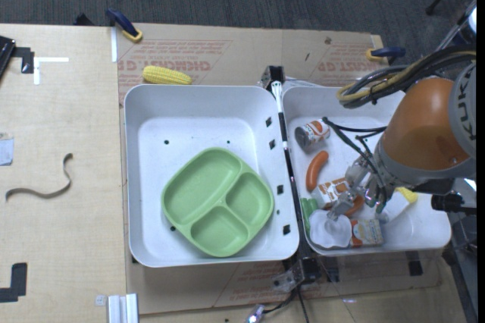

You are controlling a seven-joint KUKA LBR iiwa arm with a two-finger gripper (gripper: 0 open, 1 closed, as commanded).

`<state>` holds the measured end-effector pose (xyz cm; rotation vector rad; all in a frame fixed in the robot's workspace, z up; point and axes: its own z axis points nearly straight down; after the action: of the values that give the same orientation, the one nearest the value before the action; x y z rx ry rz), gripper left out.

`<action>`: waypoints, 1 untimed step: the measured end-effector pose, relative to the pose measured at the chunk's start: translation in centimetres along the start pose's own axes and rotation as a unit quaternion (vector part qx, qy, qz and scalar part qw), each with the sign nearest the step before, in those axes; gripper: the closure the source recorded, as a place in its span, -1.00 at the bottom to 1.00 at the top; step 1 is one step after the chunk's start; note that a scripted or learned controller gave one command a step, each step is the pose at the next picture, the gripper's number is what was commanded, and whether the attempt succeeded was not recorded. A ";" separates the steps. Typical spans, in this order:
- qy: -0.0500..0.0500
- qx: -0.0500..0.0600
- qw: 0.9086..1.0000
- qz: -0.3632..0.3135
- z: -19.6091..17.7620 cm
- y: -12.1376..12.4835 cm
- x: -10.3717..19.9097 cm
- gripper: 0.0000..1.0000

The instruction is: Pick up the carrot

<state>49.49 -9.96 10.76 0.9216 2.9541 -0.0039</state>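
The surface (pixel 61 238) is pale wood on the left, with a brown cardboard sheet (pixel 197 56) laid over its right part. Two shallow white bins rest side by side on the cardboard: the left bin (pixel 144 162) and the right bin (pixel 424 234), their inner walls touching. A yellow corn cob (pixel 166 75) lies on the cardboard just behind the left bin. A thin curved strip (pixel 45 189) lies on the bare wood, well apart from the bins.

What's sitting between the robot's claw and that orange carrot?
In the camera view, an orange-and-white packet lies between the gripper and the carrot.
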 end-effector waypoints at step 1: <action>-0.003 -0.001 0.995 -0.104 0.0 -0.6 -0.1 -1.00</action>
<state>49.22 -10.45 10.78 0.6093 3.0272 -0.0106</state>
